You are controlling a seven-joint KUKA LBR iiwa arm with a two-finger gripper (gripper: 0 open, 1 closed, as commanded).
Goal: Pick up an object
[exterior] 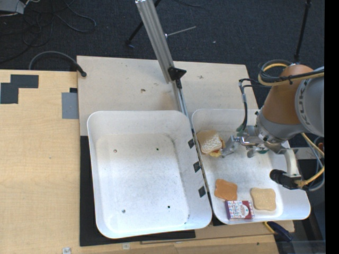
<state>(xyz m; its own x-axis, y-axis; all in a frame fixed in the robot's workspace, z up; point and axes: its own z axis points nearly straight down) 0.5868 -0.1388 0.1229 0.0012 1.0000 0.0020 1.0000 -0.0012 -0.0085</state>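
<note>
White right bin holds bread slices, a carton; end effector, grip unclear, beside a sandwich.

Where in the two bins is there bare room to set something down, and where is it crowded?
The left bin is bare floor from wall to wall. The right bin is crowded: sandwich and pincer at its middle, toast, carton and bread along its near end. A bare strip lies beyond the sandwich.

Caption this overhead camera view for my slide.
Grey KUKA arm's gripper beside a toy sandwich in the right white bin.
</note>
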